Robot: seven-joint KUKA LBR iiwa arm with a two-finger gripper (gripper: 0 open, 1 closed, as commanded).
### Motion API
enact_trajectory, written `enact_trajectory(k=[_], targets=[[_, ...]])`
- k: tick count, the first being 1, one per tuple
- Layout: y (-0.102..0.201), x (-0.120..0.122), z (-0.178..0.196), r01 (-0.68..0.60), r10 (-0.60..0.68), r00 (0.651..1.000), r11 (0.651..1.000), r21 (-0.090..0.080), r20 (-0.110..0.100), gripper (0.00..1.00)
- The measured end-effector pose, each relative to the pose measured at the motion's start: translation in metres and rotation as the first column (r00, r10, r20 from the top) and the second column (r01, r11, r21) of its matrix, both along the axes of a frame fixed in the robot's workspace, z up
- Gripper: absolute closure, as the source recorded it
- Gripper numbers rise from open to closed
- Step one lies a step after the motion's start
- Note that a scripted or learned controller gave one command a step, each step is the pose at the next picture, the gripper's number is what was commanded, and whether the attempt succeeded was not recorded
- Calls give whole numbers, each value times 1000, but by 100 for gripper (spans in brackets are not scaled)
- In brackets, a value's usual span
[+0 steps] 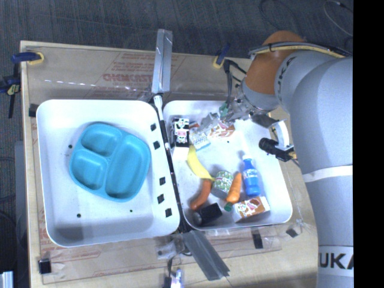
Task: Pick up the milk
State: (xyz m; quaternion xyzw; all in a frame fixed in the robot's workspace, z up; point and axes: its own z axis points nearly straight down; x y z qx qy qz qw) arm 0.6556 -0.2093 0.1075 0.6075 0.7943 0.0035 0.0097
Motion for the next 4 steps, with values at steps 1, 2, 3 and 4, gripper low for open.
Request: enact_trajectory(k=[1,2,3,4], targets=[[0,4,16,-7,7,1000,1000,-8,14,100],[0,4,16,-8,8,1000,1000,-7,13,0],[-1,-23,3,63,-63,998,998,-4,19,0],[-2,-32,3,-56,56,998,998,-9,16,0]])
